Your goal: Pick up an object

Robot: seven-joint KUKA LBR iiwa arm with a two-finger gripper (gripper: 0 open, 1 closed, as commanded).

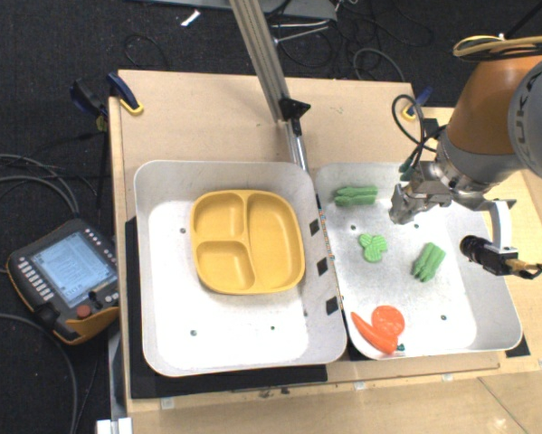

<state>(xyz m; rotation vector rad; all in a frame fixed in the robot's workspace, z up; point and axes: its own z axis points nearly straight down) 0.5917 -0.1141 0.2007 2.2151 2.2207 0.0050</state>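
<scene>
Arm over the right bin, on a wooden tabletop [207,116]

The tool [406,208] hangs above the right bin [488,319]; its opening I cannot tell. Green pieces [374,248] lie below it. Cables cross the dark floor [35,70].

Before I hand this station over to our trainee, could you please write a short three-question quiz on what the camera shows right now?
1. True or false: the yellow three-compartment plastic tray lies in the left shallow white bin.
2. Which item in the right shallow white bin lies nearest the bench's front edge? A) the ridged green toy pod B) the orange-red toy vegetables C) the small green toy floret
3. Fill in: the arm's end effector hovers over the ____ bin.

Key
1. True.
2. B; the pod lies at the far side, the floret mid-bin, beside a second green toy piece.
3. Right.
</scene>
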